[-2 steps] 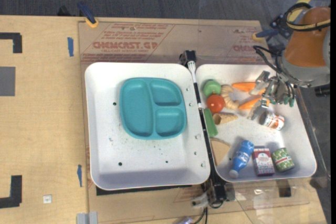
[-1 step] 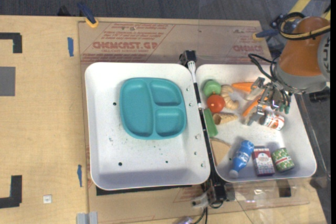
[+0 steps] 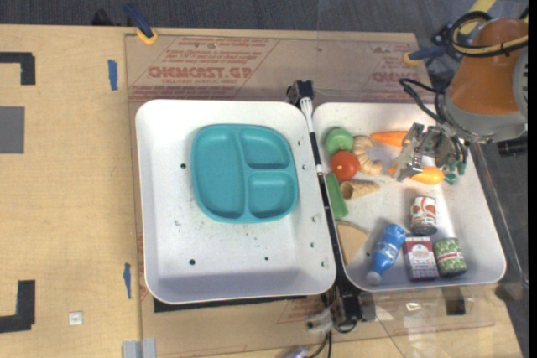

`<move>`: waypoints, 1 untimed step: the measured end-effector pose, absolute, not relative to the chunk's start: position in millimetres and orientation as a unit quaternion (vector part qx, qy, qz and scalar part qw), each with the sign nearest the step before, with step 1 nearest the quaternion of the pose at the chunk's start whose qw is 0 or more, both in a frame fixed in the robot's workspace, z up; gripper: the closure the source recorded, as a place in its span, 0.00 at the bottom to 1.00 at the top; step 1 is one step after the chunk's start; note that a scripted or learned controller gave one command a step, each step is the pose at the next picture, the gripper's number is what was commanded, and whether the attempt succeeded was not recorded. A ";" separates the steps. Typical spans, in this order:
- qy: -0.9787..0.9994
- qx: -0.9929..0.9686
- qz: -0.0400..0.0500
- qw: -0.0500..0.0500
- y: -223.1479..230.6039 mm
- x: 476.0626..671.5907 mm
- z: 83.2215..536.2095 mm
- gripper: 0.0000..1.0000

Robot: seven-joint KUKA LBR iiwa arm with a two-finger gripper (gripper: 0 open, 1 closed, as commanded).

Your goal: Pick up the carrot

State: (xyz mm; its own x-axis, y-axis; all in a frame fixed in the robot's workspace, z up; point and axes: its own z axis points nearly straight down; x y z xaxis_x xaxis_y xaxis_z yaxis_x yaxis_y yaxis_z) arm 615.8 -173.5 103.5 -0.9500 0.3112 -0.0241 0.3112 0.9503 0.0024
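- I see the carrot point(image 3: 388, 138) lying in the right bin point(image 3: 487, 214), near its far edge, pointing roughly left to right, just beside a green item point(image 3: 339, 138) and a red tomato-like piece point(image 3: 344, 164).
- My tool point(image 3: 417, 159) sits low in that bin, just right of the carrot's thick end and above a yellow-orange piece point(image 3: 428, 175).
- I cannot tell from this slanted view how far the tool is spread, and I see nothing clearly gripped in it.
- The carrot looks to be resting on the bin floor, so I judge the pick not yet done.
- Left to do, as I read it: get the tool squarely over the carrot, close on it, and lift it clear.
- Crowding is my worry: the neighbouring food pieces lie close, so a grab could catch the wrong item.
- The left bin point(image 3: 159, 205) holds a teal divided tray point(image 3: 245, 172), well apart from the work.
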 end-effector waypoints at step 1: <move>0.987 0.158 0.000 0.011 -173.1 615.4 102.6 0.00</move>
State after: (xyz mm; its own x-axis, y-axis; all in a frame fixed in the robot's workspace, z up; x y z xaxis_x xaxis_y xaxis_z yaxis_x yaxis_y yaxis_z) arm 615.4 -173.1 102.6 -0.9501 0.3111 -0.0224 0.3111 0.9504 0.0028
